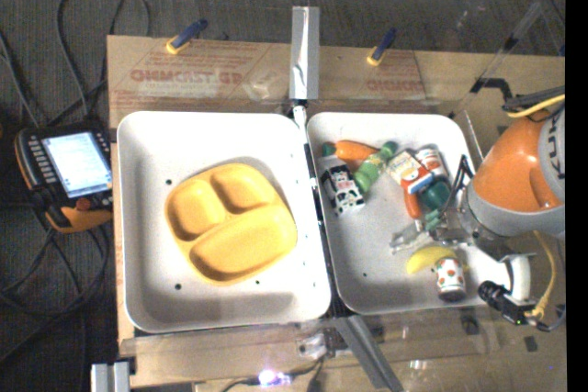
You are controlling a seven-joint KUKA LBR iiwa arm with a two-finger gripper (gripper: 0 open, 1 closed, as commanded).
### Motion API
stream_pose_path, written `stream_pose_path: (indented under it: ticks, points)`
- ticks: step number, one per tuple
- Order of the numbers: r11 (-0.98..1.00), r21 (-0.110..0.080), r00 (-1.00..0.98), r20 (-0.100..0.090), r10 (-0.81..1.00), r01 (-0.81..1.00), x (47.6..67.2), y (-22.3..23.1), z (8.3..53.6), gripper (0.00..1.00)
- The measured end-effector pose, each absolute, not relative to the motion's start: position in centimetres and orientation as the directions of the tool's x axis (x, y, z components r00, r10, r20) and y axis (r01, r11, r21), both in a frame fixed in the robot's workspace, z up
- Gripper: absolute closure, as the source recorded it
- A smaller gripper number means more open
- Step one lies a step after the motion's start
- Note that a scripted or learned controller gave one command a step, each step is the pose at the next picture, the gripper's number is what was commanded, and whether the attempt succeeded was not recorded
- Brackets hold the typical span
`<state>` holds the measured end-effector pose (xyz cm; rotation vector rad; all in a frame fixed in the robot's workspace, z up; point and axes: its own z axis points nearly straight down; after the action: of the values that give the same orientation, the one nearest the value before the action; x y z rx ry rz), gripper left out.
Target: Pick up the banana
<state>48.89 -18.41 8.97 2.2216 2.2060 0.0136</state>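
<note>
Banana [428, 259] in right bin [367, 285], toward near right corner. Long axis roughly left-right, slightly curved; left end lower, toward bin's front, right end lifted a little toward arm. One banana only.

Gripper [424, 231] down inside right bin, just above and touching close to banana's upper edge. Metal fingers [405, 240] reaching leftward over bin floor; cannot tell whether spread or pressed together, and no clear sign of banana between them. Grey arm with orange band [522, 172] entering from right.

Other contents of right bin, counted: one carrot [354, 150] at far left, one green bottle [371, 170] beside it, one small black-and-white carton [341, 188] near dividing wall, one red-and-white can [411, 168], one teal piece [435, 194] just right of it, one small red-spotted cup [449, 276] right of banana, touching or nearly so.

Left bin [138, 225]: one yellow divided tray [231, 219], three compartments.

Two bins total on counter [184, 78]. Two clamps with yellow tips [186, 36] along far edge. One handheld screen [66, 162] off to left.
</note>
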Motion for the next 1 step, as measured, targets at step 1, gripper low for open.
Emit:
stream_pose_path:
  ticks: [1]
  points:
    - [0.161, 0.012, -0.161, -0.011, 0.987, 0.987, 48.72, -13.53, 9.0, 0.0]
